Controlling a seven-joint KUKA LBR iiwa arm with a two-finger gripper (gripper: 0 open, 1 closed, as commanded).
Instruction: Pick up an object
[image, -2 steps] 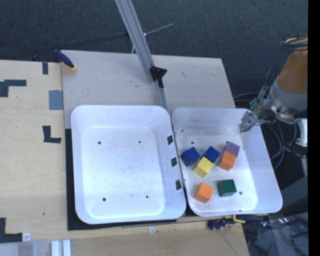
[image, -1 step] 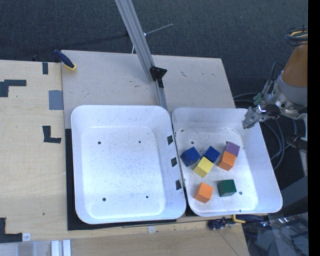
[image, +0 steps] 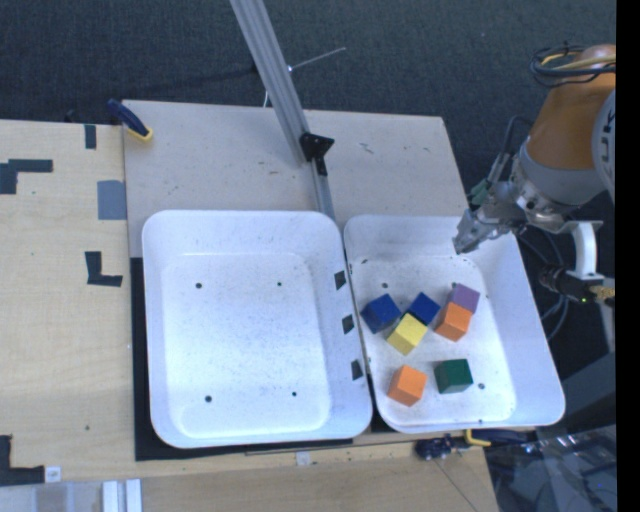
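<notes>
— Blocks sit clustered in the right bin (image: 520, 300): the purple block (image: 464, 296) touching an orange block (image: 453, 321), then blue blocks (image: 381, 312), a yellow block (image: 407, 333), a green block (image: 454, 375).

— And the gripper (image: 470, 236)?

— Above that bin's far rim, nothing visibly held; whether its fingers are parted I cannot tell. The purple block lies nearest, just toward the bin's near side, so I judge a short descent there.
</notes>
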